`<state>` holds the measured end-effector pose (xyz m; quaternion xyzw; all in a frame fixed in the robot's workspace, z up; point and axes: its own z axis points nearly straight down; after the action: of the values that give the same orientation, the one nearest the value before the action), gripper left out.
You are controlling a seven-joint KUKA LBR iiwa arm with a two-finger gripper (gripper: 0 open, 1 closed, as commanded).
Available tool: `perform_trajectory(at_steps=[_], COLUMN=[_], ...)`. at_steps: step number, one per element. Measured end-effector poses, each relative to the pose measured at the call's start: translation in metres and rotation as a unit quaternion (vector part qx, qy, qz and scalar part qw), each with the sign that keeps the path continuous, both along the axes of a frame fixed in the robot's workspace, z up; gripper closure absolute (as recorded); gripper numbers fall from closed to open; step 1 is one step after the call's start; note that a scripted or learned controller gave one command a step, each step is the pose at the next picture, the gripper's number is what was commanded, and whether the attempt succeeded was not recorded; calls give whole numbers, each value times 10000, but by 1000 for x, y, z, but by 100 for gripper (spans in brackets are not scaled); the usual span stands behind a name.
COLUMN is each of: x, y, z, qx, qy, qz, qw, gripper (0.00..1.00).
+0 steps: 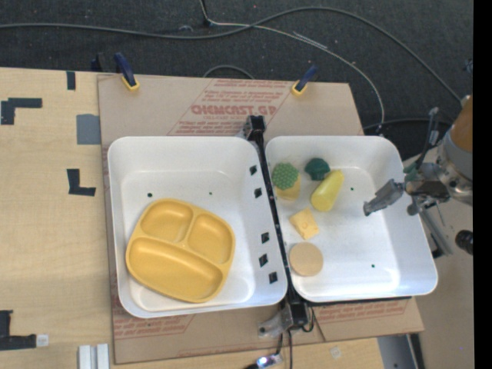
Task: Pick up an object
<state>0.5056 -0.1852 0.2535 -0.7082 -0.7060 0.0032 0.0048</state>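
Observation:
The right bin [400, 283] holds several small items in its left half. There is a green and yellow knobbly piece [285, 177], a dark green lump [317, 167], a yellow oblong piece [327, 191], a pale yellow block [305, 224] and a tan round disc [306, 259]. My gripper [398, 204] hangs over the right side of this bin, to the right of the yellow oblong piece and apart from every item. Its fingers stand open with nothing between them.
A yellow divided plate [181, 248] lies in the left bin [123, 160]. A black divider strip [265, 206] runs between the two bins. Cables [231, 25] trail across the dark floor behind the bench, and two clamps [127, 75] grip the board's far edge.

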Motion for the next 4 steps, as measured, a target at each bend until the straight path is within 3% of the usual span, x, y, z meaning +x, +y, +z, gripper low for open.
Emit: perform_trajectory(at_steps=[1,2,4], x=[2,0,-2], y=[0,-1,5], z=[5,-40,-169], qx=[-12,-5,-12], qy=[-44,-24,-35], qz=[18,14,19], qw=[10000,10000,10000], gripper=[0,0,0])
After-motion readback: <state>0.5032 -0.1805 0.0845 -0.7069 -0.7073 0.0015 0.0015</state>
